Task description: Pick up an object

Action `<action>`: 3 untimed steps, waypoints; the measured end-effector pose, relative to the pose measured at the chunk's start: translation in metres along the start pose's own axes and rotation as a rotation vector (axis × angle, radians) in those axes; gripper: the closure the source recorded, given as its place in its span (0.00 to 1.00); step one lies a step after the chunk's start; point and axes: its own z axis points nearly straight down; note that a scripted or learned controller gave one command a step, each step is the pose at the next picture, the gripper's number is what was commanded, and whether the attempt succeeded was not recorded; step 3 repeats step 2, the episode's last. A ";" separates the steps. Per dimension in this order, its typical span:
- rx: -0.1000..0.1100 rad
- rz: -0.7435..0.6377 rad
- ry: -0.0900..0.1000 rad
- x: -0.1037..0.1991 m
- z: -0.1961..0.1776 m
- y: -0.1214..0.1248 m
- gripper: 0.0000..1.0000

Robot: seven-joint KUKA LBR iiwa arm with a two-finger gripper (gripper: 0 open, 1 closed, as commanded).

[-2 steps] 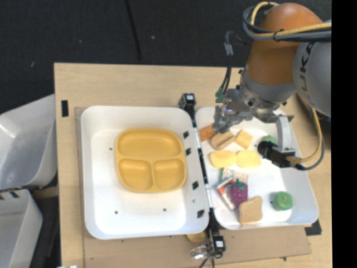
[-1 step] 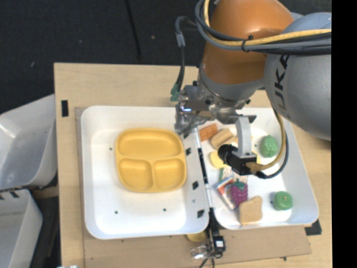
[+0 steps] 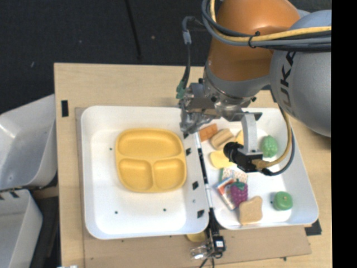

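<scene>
**Claw hangs by the orange block**

Claw [image 3: 189, 123] hangs just past the top right corner of the yellow tray [image 3: 150, 159], over the rim where the two bins meet. I cannot tell if the claw is spread or pressed together, because it is too dark and mixed up there. I see nothing in its grip.

The best thing to grab, I think, is the orange block [image 3: 208, 132]. It lies to the right of the yellow tray, in the right bin [image 3: 298, 175], just beside the claw. It is small and bright orange, and its sides look flat. A tan block [image 3: 222, 137] seems to touch it on the side away from the tray.

To do this well, the claw should slide a little away from the tray, get right above the orange block, and come straight down. It should squeeze the flat sides. It should miss the rim and the tan block, so it grabs just one thing.
</scene>
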 end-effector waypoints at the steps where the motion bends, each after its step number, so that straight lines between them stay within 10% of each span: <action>1: 0.001 0.011 0.000 -0.057 -0.010 -0.047 1.00; 2: -0.009 0.002 0.002 -0.028 -0.092 -0.050 1.00; 3: -0.009 0.002 0.002 -0.028 -0.092 -0.050 1.00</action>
